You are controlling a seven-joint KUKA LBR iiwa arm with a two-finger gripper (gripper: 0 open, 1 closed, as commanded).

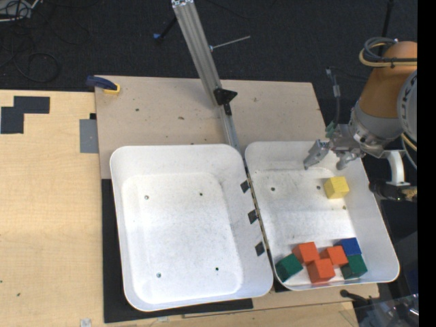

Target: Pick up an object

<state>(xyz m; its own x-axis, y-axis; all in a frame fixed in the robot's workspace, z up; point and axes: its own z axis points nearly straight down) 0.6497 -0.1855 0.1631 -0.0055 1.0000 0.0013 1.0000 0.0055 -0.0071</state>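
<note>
A yellow block (pixel 336 187) lies alone in the upper right part of the right bin (pixel 293 203). Near that bin's front edge sits a cluster of blocks: three orange ones (pixel 320 259), a blue one (pixel 350 246) and two green ones (pixel 289 267). My gripper (pixel 332 154) hangs above the bin's back right area, just up and left of the yellow block and apart from it. Its two grey fingers are spread with nothing between them.
The left bin (pixel 184 223) lies beside the right one, with black clips (pixel 253 216) along the shared edge. A slanted aluminium post (pixel 201 53) rises behind the bins. A blue and yellow clamp (pixel 103 84) sits at the board's back left corner.
</note>
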